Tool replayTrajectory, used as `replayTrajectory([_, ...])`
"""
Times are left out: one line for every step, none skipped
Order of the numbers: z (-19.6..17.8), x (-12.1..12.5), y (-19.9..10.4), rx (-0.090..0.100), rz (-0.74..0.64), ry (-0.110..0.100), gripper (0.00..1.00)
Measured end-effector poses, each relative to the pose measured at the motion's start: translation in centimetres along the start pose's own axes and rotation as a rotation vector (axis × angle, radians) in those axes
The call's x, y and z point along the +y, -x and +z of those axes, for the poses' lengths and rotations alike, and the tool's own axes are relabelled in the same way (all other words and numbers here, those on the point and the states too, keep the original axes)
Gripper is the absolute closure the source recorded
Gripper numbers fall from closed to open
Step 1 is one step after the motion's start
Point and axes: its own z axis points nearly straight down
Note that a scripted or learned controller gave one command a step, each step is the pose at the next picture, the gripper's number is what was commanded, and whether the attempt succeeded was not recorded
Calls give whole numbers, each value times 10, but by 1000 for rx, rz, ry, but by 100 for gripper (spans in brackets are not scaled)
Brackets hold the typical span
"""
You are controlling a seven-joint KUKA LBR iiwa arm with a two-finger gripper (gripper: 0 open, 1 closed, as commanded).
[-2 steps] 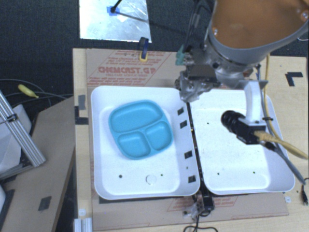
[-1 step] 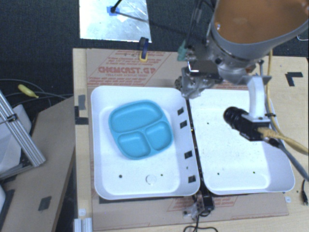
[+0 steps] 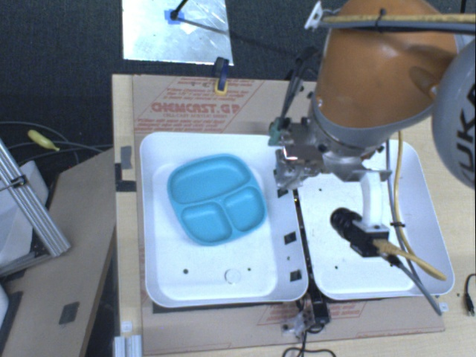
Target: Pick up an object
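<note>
Gripper (image 3: 286, 175) hung just right of blue three-compartment plastic plate (image 3: 216, 198), above white bin's wall (image 3: 282, 213); open/closed state couldn't be told. Risk: descent could've struck wall, missing plate.

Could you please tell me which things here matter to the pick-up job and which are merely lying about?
For the job: blue divided plate in the left bin; gripper over the bins' shared edge.
Lying about: silvery sheet; printed cardboard; yellow-and-blue clip; aluminium rail.
</note>
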Motion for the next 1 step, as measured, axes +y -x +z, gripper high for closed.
replayTrajectory([-18, 0, -43, 5, -8, 12, 100])
